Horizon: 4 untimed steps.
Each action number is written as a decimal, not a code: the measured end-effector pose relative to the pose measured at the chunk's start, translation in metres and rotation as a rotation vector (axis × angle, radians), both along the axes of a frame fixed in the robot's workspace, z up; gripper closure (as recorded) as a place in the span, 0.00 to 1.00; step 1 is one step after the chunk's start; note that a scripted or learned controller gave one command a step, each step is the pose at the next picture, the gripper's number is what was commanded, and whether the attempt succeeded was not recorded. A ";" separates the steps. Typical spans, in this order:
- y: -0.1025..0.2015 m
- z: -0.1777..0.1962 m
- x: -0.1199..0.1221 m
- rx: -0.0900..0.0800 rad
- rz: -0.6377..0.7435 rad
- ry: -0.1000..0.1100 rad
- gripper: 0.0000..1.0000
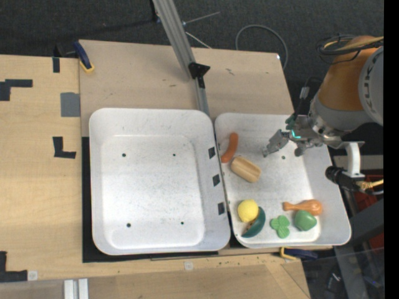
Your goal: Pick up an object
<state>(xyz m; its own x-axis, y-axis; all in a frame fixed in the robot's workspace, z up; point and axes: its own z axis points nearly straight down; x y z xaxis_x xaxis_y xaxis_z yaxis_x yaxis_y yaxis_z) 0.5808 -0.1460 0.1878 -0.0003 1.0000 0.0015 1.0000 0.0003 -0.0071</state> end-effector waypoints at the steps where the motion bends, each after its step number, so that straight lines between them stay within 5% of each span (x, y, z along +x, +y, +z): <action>1: 0.000 0.003 0.001 -0.001 0.002 -0.005 0.00; 3: 0.007 -0.096 0.001 -0.003 -0.001 -0.010 0.00; 4: 0.009 -0.084 0.002 -0.003 0.002 -0.014 1.00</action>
